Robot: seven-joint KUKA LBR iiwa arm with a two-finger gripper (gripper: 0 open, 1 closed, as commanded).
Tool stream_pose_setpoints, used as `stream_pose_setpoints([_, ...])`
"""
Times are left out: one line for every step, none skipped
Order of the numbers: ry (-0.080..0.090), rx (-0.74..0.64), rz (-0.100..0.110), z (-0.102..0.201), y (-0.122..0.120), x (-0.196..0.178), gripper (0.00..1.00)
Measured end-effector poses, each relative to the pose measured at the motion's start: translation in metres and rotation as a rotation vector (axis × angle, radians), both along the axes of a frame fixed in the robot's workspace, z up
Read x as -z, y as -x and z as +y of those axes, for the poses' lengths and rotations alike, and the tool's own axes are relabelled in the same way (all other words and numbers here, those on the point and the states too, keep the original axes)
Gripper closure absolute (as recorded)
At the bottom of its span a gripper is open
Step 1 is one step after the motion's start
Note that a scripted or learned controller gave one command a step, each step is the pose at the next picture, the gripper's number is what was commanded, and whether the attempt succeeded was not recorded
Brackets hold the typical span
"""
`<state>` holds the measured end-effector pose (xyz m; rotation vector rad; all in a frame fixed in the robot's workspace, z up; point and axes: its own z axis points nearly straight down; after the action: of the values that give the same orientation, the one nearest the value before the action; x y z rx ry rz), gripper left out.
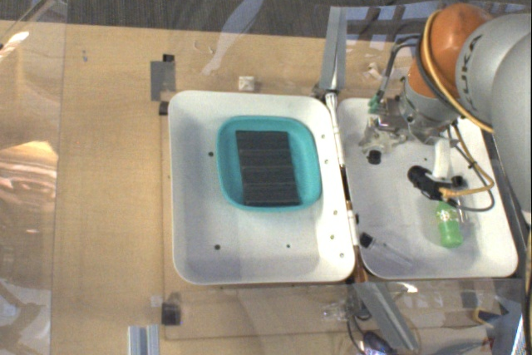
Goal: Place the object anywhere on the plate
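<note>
A small green bottle-like object (450, 226) lies in the right bin (399, 253), near its right side. In the left bin (249, 262) sits a teal square plate (226, 166), and a dark grey ridged slab (268, 168) covers its middle. My gripper (378, 139) hangs over the back left part of the right bin. It is up and to the left of the green object and clear of it. From this overhead angle the wrist hides how the gripper stands, and I see nothing held in it.
A metal post (333, 46) rises at the back between the two bins. A small white cube (246, 83) lies on the bench behind the left bin, and a black clamp (165, 77) stands at that bin's back left corner.
</note>
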<state>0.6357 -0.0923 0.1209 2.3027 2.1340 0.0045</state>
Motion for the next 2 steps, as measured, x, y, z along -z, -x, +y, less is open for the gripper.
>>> stream_pose_setpoints([0.001, -0.079, -0.004, 0.034, -0.018, -0.094, 1.0])
stream_pose_setpoints([0.0, -0.265, -0.002, 0.107, 0.019, -0.064, 1.0])
